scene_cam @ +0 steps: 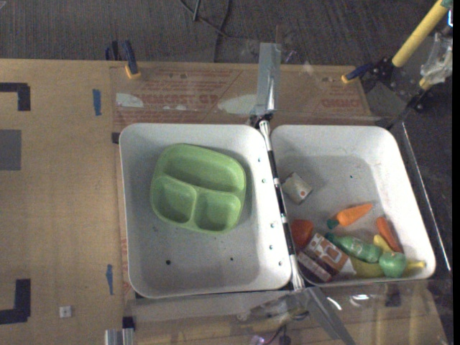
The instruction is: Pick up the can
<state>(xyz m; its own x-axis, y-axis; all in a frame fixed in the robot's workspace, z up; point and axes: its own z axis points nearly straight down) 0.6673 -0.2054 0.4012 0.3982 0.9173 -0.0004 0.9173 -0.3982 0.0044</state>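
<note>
A small whitish can (296, 187) with a red mark on its label lies tilted in the right bin (345, 149), close to that bin's left wall and apart from the other items. Nothing touches it.
A green divided plate (198, 187) lies in the left bin (144, 250). Along the right bin's front sit a red piece (301, 230), a brown carton (323, 256), a green bottle (357, 248), a carrot (351, 215), a second orange piece (388, 233) and a yellow banana (370, 267). A yellow-handled clamp (420, 27) stands at the far right.
</note>
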